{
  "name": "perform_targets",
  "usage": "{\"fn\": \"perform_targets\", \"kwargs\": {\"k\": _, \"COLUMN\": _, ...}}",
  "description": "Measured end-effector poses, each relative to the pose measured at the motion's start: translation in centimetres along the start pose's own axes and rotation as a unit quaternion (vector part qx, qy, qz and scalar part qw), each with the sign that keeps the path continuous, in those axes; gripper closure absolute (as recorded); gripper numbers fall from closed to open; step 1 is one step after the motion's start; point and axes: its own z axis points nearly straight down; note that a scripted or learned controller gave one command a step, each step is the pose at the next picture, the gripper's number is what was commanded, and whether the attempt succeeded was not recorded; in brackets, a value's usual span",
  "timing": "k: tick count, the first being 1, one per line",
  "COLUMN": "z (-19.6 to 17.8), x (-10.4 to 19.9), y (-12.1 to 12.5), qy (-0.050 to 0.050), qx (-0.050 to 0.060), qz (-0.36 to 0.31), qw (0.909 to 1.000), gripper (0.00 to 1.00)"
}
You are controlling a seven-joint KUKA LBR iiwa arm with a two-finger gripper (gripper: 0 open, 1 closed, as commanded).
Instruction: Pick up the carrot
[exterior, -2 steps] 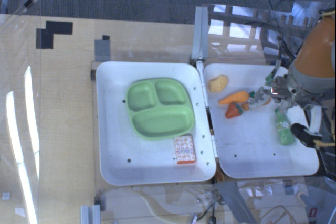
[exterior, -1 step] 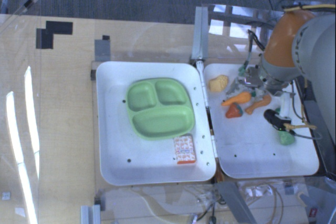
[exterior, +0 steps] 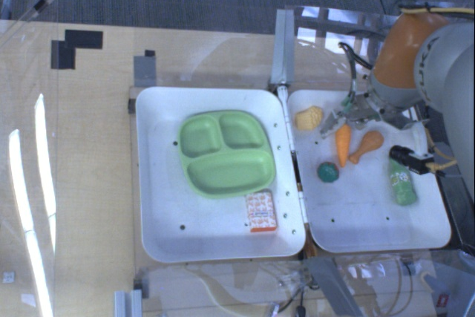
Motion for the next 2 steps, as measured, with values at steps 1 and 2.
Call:
{"fn": "perform_targets", "kwargs": {"k": 1, "z": -1.3, "x": 0.0, "y": 0.3, "qy": 0.000, "qx": -0.004, "qz": -0.001, "qw": 1.0000, "gripper": 1.00}}
{"fn": "perform_targets", "kwargs": {"k": 2, "z": -10.0, "x": 5.8, "y": -0.4, "qy": 0.000, "qx": 0.000, "qz": -0.106, "qw": 0.9944, "gripper": 1.00}}
